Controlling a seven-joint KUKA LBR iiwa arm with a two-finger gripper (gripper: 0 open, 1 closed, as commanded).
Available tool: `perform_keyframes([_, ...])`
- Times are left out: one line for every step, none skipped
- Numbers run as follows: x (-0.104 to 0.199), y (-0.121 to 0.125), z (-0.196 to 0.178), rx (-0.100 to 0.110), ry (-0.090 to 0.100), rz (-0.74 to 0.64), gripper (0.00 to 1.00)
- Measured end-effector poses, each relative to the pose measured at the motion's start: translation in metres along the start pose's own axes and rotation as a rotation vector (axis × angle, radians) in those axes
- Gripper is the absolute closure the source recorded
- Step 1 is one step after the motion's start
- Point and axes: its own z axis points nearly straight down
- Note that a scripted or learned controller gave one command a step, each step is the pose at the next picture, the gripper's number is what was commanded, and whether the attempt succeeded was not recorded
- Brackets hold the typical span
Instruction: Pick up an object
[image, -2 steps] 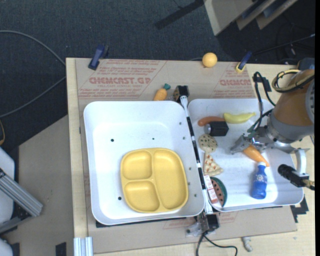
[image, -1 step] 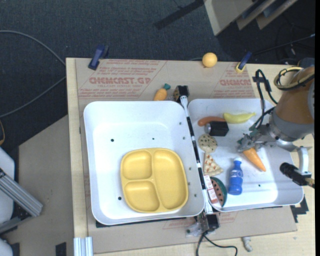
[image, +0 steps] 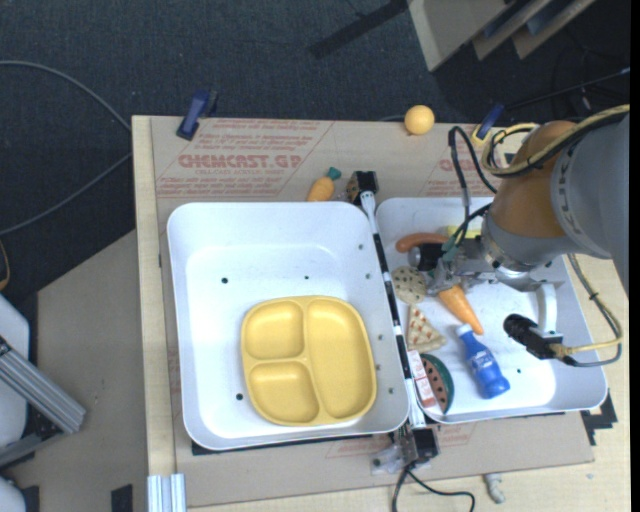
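The arm reaches in from the right and bends down over the right bin (image: 580, 395), so the step in hand looks like the descent onto a target, with nothing lifted yet. The hand (image: 447, 268) sits low among the toys at the far left part of that bin, close above the orange carrot (image: 460, 304) and just right of the round cracker (image: 407, 284). A reddish sausage (image: 418, 241) lies just beyond it. Whether the hand is spread or pressed together I cannot tell; the wrist and its cabling hide that part, and nothing can be seen pinched in it.

The likeliest thing to pick is the carrot, lying slanted near the middle of the right bin, its thick end nearest the hand. Nearer the viewer lie a blue bottle (image: 483, 362), a triangular pizza slice (image: 421, 329) and a watermelon slice (image: 436, 381) against the bin's left wall.

The next move, as I judge it, calls for settling squarely over the carrot, closing across its narrow width, and rising straight up without nudging the cracker. The left bin (image: 200, 260) bears a yellow divided plate (image: 308, 358).
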Motion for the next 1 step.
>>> perform_keyframes([0.0751, 0.0005, -0.1013, -0.001, 0.0, 0.0, 1.0])
